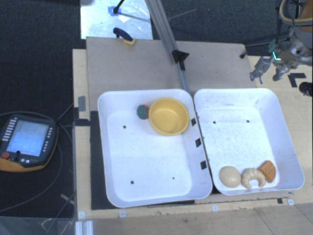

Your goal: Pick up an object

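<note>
- I see the gripper (pixel 270 71) above the bench's far right corner, fingers spread, holding nothing.
- Yellow plastic bowl (pixel 168 116) touches a small green ball (pixel 142 112) at the left white bin's (pixel 146 180) far edge.

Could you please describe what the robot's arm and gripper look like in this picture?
At the view's upper right, the gripper has two short grey metal fingers under a grey, silvery wrist body with a small green-cyan light. Above it, dark cables loop around the arm, where a tan-orange curved band shows near the frame's edge.
</note>
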Robot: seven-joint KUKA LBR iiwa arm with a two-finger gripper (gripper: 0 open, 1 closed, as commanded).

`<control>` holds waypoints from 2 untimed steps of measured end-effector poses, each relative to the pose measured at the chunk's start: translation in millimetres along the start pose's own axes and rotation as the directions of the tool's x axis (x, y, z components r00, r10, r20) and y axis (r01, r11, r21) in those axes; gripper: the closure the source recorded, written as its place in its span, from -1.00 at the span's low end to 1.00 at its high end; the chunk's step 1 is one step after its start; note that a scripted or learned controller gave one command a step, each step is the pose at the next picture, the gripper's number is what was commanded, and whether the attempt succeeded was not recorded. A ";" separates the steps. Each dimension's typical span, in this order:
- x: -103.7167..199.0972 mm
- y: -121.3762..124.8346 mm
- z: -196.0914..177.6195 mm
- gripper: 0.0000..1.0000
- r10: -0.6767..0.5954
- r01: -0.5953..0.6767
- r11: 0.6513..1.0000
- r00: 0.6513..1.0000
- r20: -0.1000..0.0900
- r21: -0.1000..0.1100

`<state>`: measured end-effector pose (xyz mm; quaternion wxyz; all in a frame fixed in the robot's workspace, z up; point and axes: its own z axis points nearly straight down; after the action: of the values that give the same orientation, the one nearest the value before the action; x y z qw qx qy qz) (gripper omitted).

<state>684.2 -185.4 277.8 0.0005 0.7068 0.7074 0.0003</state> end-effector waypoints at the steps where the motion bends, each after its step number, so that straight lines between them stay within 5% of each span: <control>1: 0.0 0.0 0.0 -1.00 0.000 0.000 1.000 1.000 0.000 0.000; 2: -2.3 5.4 43.9 -1.00 0.000 0.000 1.000 1.000 -0.001 0.003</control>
<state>689.6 -187.7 233.9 -0.0009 0.7068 0.7074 -0.0006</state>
